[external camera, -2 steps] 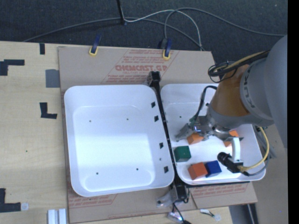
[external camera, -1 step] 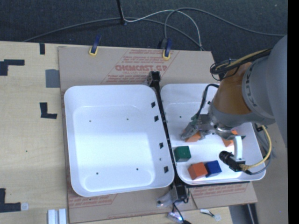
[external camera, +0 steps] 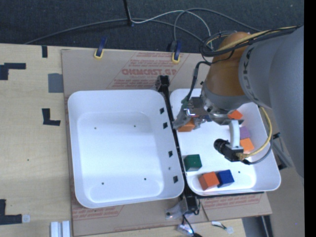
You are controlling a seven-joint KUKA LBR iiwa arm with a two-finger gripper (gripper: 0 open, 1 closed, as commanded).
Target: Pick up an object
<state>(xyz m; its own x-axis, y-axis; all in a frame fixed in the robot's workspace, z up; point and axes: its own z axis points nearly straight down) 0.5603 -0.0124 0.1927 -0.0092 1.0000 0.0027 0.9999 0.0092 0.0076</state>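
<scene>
We see the arm (external camera: 256, 58) reaching in from the right over the right bin (external camera: 261, 184), its orange band just above the wrist. The gripper (external camera: 190, 118) hangs low near that bin's left wall, close to the divider between the two bins. An orange block (external camera: 186, 127) sits right at the fingertips, by the left wall and toward the far half of the bin; we cannot tell whether it lies between the fingers or just under them, nor how far the fingers are spread.

A green block (external camera: 192, 162) lies near the left wall, closer to the near edge. At the near edge an orange cube (external camera: 209, 180) and a blue cube (external camera: 225, 177) sit touching, side by side. Toward the right wall we make out another orange piece (external camera: 246, 144) beside a purple one (external camera: 244, 132), and a further orange piece (external camera: 236, 115) near the wrist, partly hidden by it. A black fitting (external camera: 225, 148) with a yellow cable (external camera: 261, 149) hangs over the middle of the bin.

The left bin (external camera: 79, 102) stands beside it, the two walls touching. Both rest on a cardboard sheet (external camera: 133, 70) clipped at its far edge.
</scene>
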